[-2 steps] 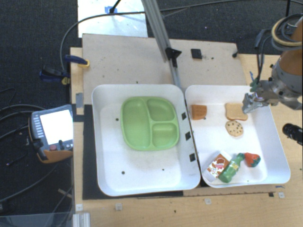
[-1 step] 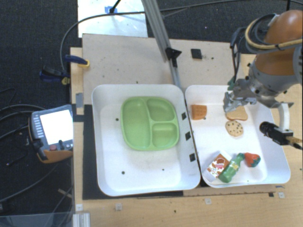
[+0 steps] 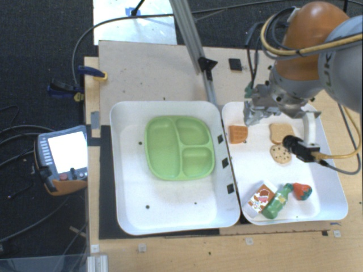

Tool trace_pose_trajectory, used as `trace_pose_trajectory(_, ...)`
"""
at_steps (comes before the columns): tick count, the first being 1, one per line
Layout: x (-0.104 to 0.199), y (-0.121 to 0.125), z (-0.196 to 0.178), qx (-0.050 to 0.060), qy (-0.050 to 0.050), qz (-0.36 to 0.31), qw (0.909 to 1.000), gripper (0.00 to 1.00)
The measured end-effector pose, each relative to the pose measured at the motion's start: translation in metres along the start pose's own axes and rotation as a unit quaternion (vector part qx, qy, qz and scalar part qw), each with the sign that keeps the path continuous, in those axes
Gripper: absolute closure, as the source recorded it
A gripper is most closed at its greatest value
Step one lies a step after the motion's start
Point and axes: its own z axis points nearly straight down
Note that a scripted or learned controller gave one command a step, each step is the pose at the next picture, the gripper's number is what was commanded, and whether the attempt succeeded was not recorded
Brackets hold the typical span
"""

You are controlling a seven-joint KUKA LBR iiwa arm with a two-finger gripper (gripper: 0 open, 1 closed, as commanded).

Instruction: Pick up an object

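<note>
Since the task names no particular object, the nearest candidate is listed first: one orange wedge (image 3: 238,134), lying flat in the right bin (image 3: 334,205) near its far left corner, just beside the end effector (image 3: 254,113).

- End effector: one, hanging over the far edge of the right bin, close to the wedge; nothing seen between its fingers; whether wide or narrow cannot be told.
- Toast slice (image 3: 281,132): one, far side of the right bin, partly under the arm.
- Cookie (image 3: 280,153): one, just nearside of the toast.
- Small carton (image 3: 259,199): one, near edge of the right bin.
- Green bottle (image 3: 276,202): one, touching the carton.
- Strawberry (image 3: 302,191): one, beside the bottle's cap.
- Green tray (image 3: 180,147): one, three compartments, in the middle of the left bin (image 3: 130,208).

Judgement: loose items are gathered in the right bin as picking stock; the left bin likely serves for drop-off.
</note>
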Motion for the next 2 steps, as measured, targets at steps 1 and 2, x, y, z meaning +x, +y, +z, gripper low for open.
trace_pose_trajectory(1, 0.05, 0.011, -0.002, 0.0, 0.0, 0.0, 1.0, 1.0)
trace_pose_trajectory(2, 0.102, 0.023, 0.017, 0.001, 0.0, 0.001, 1.0, 1.0)
